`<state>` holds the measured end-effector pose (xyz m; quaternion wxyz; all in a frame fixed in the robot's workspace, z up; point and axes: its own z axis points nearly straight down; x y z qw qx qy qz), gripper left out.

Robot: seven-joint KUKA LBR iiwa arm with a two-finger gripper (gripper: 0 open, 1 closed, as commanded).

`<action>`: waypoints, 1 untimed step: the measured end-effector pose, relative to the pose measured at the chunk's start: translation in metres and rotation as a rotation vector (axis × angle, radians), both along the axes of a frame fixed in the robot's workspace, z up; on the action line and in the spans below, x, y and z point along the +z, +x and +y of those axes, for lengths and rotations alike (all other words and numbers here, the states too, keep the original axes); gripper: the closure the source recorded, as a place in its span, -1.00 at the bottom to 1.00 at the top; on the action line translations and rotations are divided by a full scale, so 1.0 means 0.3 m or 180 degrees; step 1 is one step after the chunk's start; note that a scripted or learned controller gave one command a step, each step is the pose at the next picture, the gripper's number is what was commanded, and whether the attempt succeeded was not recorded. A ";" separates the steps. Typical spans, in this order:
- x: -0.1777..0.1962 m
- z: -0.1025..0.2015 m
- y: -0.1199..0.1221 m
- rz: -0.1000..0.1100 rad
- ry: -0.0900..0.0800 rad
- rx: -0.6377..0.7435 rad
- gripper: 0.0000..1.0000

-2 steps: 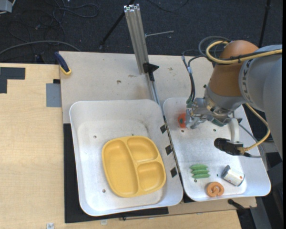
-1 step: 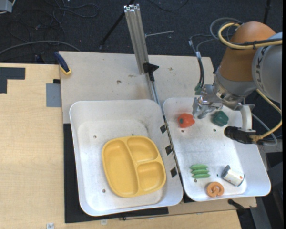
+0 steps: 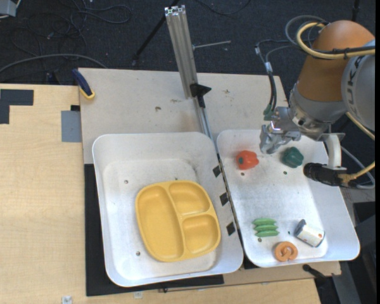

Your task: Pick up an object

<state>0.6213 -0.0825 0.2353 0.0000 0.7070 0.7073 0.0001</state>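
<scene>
The right bin (image 3: 342,246) holds a red tomato-like toy (image 3: 246,159) near its far left, a dark green round piece (image 3: 292,157) to its right, a light green pea pod (image 3: 265,227), an orange ring (image 3: 285,251) and a small white cylinder (image 3: 310,234) toward the front. My gripper (image 3: 273,142) hangs over the far end of this bin, between the red toy and the dark green piece, just above both. Nothing shows between its fingers.
The left bin (image 3: 114,170) carries a yellow divided plate (image 3: 177,219). A metal post (image 3: 183,52) rises behind the bins. A wooden board (image 3: 31,195) lies to the left of the bench.
</scene>
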 end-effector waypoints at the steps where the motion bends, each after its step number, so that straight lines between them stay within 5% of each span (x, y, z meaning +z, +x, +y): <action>1: 0.024 0.161 -0.042 0.0011 0.0008 0.0014 1.00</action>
